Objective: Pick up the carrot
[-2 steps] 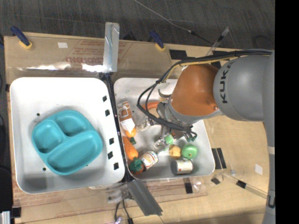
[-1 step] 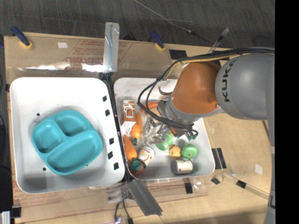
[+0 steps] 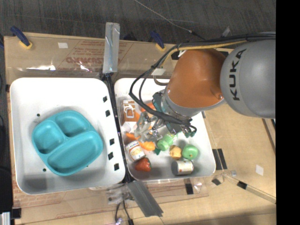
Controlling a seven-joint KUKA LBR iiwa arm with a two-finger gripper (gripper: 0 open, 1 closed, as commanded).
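Observation:
The carrot [image 3: 147,145] is a small orange piece lying in the right bin [image 3: 206,146], near its left-centre, among other toy foods. My gripper [image 3: 151,127] hangs just above it and slightly behind, low inside the bin, under the orange wrist band. The arm's body hides the back part of the bin. Nothing shows clearly lifted by the gripper.
Around the carrot lie a small labelled jar [image 3: 136,151], a red item [image 3: 144,164], green pieces [image 3: 164,143], a green apple [image 3: 190,151], a silver can [image 3: 183,167] and an orange-and-white box [image 3: 130,110]. The left bin [image 3: 23,97] holds a teal divided plate [image 3: 68,142].

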